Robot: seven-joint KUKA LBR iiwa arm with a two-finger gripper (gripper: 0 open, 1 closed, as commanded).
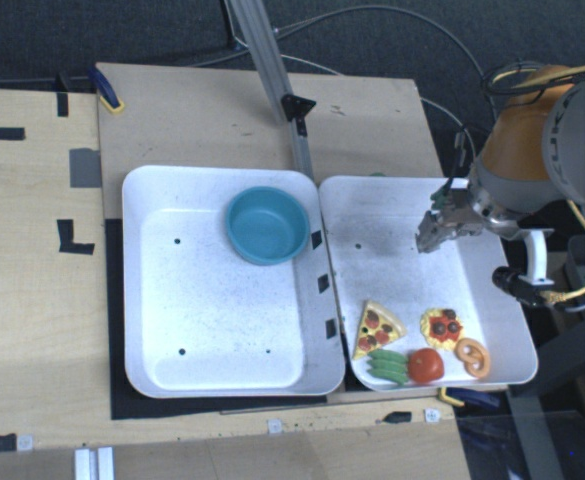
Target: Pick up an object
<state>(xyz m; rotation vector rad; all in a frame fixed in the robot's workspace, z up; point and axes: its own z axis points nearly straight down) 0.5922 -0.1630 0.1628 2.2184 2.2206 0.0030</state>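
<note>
My gripper (434, 236) hangs over the upper right part of the right bin (392, 213), pointing down and left, with nothing visible between its fingers. Toy food lies well below it at that bin's near edge: a pizza slice (376, 327), a green pea pod (389, 367), a red tomato (426, 365), a small pastry with red berries (441, 325) and a pretzel (472, 356). A blue bowl (267, 225) stands upright at the back of the left bin (202, 338), far to the gripper's left.
A grey metal pole (272, 63) slants down from the top to the ridge between the bins. The bins sit on a tan board. Cables run behind the right bin, and the arm's orange band (527, 133) is at the right edge.
</note>
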